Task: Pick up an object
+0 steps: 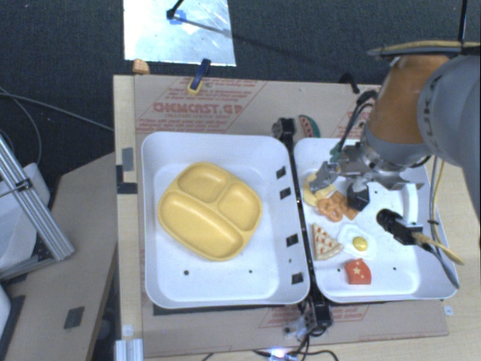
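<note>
Several plastic toy foods [342, 232] lie below pincer [340, 173]; pincer's opening and hold cannot be told; pick undone.

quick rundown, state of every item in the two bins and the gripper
yellow divided plate: flat in the left bin
pizza slice: flat, right bin
fried egg: flat, beside pizza slice
red piece: lying loose
orange piece: below the gripper
gripper: low over right bin

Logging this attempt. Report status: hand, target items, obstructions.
Hand low over right bin, grip state unclear. Toy foods loose beneath: orange piece, pizza slice, fried egg. Yellow tray in left bin, out of the way.
</note>
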### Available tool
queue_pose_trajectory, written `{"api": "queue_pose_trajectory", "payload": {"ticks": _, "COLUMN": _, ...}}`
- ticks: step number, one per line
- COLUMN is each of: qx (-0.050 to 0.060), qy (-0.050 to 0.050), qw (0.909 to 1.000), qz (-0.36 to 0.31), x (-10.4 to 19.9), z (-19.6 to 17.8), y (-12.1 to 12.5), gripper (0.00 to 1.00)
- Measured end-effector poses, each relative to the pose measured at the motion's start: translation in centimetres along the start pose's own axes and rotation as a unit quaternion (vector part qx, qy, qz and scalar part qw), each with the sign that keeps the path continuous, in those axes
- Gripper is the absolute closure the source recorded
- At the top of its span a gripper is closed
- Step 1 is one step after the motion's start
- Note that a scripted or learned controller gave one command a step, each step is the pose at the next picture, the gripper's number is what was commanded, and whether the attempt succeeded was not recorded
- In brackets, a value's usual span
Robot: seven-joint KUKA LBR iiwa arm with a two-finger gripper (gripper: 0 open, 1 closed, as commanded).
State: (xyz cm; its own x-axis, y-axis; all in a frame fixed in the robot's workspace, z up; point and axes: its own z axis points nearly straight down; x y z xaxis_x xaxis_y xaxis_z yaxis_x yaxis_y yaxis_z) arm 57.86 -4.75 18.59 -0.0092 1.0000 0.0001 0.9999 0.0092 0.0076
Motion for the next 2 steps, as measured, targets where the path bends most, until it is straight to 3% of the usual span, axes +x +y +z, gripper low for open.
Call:
{"api": "queue_pose_trajectory", "payload": {"ticks": 1, "qx": 0.001, "qy": -0.002, "qw": 1.0, "qz": 0.005, "x": -4.6, "z": 10.4, "y": -1.3, "gripper": 0.0}}
{"api": "queue_pose_trajectory", "payload": {"ticks": 2, "qx": -0.004, "qy": -0.003, "qw": 1.0, "qz": 0.004, "x": -4.6, "z": 8.6, "y": -0.9, "gripper": 1.0}}
